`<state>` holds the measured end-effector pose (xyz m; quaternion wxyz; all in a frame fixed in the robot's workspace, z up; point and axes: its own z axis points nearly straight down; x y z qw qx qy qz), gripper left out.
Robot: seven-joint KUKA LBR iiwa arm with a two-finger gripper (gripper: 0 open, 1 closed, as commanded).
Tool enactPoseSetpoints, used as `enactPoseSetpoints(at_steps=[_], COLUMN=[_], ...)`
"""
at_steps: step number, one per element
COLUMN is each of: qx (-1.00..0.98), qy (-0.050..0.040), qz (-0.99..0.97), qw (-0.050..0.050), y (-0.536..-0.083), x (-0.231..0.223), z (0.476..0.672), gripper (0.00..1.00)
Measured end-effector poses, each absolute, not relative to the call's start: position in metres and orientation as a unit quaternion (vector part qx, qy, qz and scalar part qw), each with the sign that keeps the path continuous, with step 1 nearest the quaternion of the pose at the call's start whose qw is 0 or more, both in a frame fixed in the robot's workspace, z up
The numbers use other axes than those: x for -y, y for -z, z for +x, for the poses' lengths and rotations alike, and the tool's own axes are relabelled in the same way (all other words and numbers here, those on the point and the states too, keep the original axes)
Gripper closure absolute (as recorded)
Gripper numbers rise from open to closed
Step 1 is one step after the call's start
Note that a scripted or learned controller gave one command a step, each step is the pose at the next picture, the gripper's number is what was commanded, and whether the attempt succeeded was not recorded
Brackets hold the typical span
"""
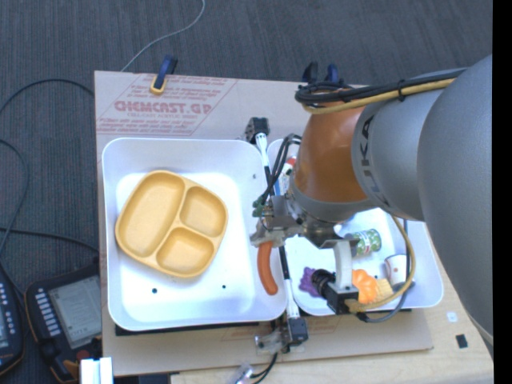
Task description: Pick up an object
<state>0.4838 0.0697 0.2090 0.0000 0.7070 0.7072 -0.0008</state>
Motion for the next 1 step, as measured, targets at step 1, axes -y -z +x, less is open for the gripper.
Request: enactPoseSetpoints(at_steps=[1], qx=[-0.708], qy=[0.0006], qz=[0.706], qw=[-0.001], y=[-0.2088], x=[-0.1213], z=[0.4852], gripper=[1.00])
